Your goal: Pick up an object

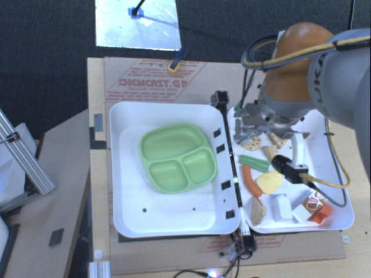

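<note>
The gripper (250, 133) hangs low over the right bin (339, 216) (jaw state hidden), with the orange carrot (251, 181) just below it, so descend squarely before closing.

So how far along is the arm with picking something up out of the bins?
Nothing looks picked up yet. The claw is down at the far end of the right bin, next to a cracker-like piece, but I can't see anything between its fingers. The carrot, the yellow piece and the green tray in the left bin lie untouched. The grasp and lift are left.
</note>
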You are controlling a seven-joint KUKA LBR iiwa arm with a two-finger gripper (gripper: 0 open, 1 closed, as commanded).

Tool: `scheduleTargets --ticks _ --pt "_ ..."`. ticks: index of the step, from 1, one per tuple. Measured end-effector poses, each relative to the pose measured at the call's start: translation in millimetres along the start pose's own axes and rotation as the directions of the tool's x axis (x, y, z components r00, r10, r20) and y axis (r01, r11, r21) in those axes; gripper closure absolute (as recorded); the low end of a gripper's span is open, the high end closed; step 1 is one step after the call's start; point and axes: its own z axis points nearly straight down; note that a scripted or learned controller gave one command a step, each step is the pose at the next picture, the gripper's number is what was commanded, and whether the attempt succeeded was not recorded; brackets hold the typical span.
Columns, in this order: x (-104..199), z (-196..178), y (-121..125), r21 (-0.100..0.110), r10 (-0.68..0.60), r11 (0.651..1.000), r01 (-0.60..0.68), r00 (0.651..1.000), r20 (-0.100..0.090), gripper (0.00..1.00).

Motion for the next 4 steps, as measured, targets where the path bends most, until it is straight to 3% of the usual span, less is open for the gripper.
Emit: scheduleTargets --ticks 2,4 --pt "-11.5 11.8 13.1 -0.002 0.006 1.0 -0.006 1.0 0.001 1.0" --pt "-5.6 -5.4 6.9 -0.002 0.004 1.0 -0.004 1.0 0.0 1.0"
